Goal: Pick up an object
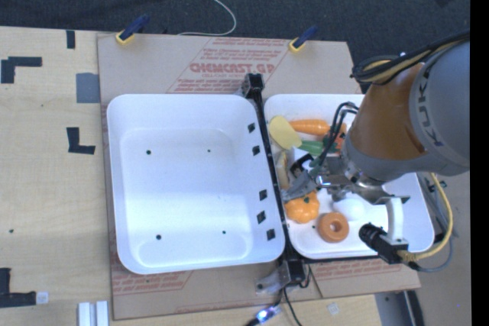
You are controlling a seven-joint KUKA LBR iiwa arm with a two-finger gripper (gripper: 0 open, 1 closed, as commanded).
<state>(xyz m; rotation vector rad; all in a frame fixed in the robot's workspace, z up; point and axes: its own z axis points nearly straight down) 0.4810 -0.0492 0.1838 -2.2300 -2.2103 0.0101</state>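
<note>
I hang low in the right bin [428, 229], my fingers [299, 181] near the small pumpkin [302, 208]; their state unclear, nothing visibly lifted yet.

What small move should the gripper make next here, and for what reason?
Probably a short descent toward the orange fruit. The gripper hangs in the right bin just above and beside it, near the divider, with nothing seen between its fingers. The brown ring lies farther off.
</note>
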